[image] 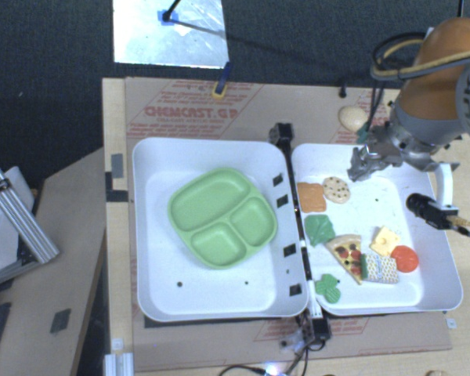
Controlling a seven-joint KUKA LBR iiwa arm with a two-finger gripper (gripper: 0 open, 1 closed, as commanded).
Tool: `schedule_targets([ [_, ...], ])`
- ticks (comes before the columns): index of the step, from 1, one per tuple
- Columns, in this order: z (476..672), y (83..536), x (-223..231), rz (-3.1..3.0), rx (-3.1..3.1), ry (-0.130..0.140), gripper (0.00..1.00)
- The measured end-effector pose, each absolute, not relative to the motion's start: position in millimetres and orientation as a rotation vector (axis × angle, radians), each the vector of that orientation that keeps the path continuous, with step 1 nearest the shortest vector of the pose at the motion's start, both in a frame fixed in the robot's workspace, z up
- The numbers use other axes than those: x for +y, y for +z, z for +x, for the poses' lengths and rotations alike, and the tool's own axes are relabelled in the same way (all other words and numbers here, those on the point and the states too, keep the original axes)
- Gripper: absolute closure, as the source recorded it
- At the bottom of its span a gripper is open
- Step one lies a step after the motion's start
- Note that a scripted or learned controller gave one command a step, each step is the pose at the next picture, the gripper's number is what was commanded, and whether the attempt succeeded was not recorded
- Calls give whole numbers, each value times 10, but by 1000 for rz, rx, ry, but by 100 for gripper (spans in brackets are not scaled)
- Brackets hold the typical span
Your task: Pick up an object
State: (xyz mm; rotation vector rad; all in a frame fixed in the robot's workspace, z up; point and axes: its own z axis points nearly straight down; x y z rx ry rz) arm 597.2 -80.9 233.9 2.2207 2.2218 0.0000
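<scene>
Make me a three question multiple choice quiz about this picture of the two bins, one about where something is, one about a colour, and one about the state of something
1. Where does the green divided plate lie?
A. In the left bin
B. In the right bin
C. On the bench beyond the bins

2. What colour is the round flat piece beside the yellow cheese wedge?
A. Blue
B. Red
C. White

3. How does the gripper stand toward the cookie?
A. It holds the cookie above the bin
B. It presses down on the cookie
C. It is near the cookie, which lies flat on the bin floor

Answers:
1 A, the plate sits in the left bin.
2 B, the piece is plainly red.
3 C, white floor of the right bin shows between cookie and gripper.
</scene>
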Motion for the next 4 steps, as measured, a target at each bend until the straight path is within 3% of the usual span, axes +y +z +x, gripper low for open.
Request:
schedule_targets([
  [3, 6033, 2214, -770, 2215, 2226, 1, 100],
  [4, 5841, 2255, -797, 2220, 2223, -1, 100],
])
